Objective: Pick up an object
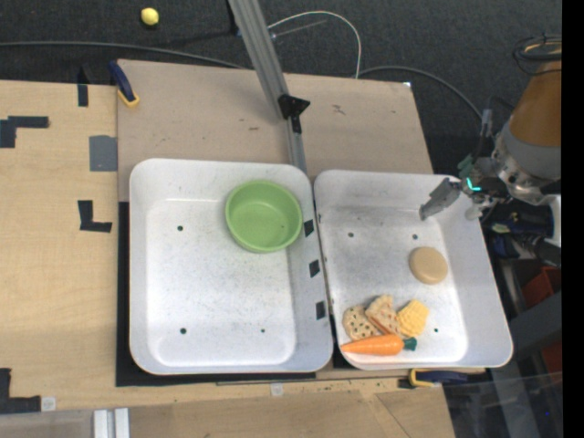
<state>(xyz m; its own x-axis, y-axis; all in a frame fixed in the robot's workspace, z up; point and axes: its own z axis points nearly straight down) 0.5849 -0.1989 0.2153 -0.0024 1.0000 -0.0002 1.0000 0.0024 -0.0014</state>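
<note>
On the bench sit two white bins: the left bin (164,272) holds a green bowl (264,215) near its upper right corner. The right bin (365,199) carries a tan round piece (428,265), a carrot (372,345), crackers (369,318) and a yellow corn piece (412,318). Above its upper right rim hangs the gripper (438,199), carrying nothing; I cannot tell its spread.

Robotics lab, taped plywood bench (55,245), twin white bins (146,245), loose cables (319,21)

A green bowl (264,215) was seen in the left bin (164,272) — a carrot (372,345) and a tan disc (428,265) in the right bin (365,217).
</note>
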